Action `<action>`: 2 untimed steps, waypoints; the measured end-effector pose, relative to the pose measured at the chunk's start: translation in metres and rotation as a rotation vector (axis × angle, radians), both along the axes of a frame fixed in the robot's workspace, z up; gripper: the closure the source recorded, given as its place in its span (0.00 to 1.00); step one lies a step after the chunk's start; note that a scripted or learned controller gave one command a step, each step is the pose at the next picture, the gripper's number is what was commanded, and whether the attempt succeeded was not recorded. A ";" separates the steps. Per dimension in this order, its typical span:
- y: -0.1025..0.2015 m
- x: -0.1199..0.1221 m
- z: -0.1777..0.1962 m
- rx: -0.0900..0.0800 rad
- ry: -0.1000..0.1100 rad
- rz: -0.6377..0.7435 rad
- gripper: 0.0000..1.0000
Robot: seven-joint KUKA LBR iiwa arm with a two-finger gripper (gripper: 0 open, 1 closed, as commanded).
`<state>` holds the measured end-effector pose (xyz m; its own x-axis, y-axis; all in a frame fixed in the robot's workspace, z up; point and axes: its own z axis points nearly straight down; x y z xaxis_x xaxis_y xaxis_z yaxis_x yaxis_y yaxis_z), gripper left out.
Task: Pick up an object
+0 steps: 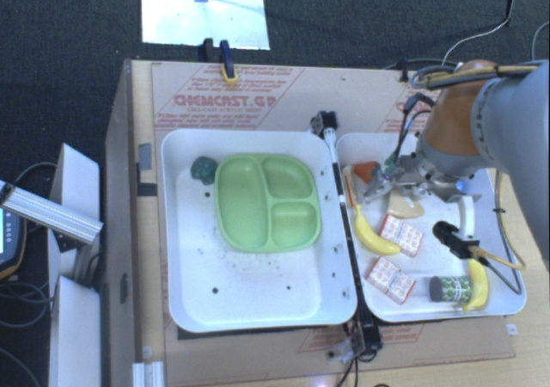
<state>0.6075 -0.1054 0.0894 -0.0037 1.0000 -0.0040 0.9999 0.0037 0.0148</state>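
Red print "CHEMCAST GP" [225,102] on the brown protective sheet [284,89] covering the worktop, just behind the left white bin [185,205]; smaller repeats around it too blurred to read. Nothing else legible.

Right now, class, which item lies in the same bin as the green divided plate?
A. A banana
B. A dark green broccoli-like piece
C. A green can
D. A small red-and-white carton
B: the dark green broccoli-like piece sits by the green divided plate in the left bin; the others lie in the right bin.
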 end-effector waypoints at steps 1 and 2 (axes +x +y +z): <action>0.015 -0.010 0.015 0.004 0.013 0.000 0.00; 0.001 0.048 -0.005 0.004 0.013 0.001 0.00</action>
